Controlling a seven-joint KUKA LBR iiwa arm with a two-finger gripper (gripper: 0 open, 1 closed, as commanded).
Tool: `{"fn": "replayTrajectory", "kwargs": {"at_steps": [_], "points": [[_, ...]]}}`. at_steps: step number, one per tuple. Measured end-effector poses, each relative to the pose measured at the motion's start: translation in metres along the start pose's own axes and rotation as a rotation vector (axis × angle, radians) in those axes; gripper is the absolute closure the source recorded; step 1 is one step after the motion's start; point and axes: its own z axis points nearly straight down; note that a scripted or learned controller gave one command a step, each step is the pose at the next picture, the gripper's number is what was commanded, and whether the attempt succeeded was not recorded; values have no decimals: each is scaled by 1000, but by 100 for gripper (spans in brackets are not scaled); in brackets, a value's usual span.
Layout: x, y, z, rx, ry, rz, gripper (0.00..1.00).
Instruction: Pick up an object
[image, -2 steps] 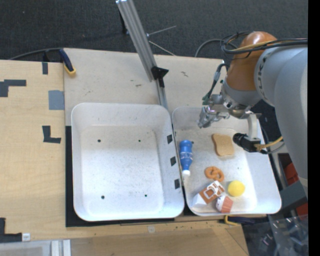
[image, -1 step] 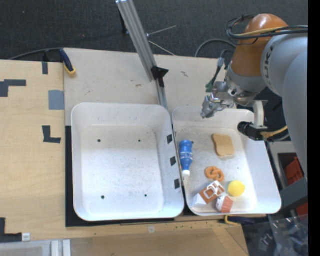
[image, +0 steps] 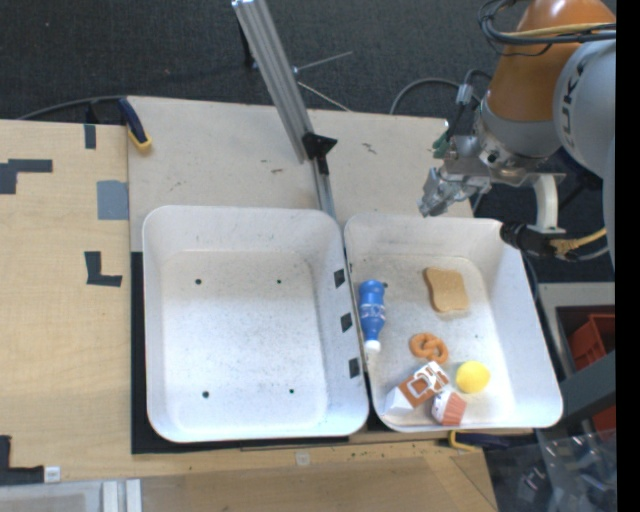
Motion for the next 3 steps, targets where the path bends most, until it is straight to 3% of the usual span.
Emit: {"fn": "replayTrajectory", "kwargs": {"at_steps": [3], "points": [[143, -34, 17, 9, 1, -4, 100]]}}
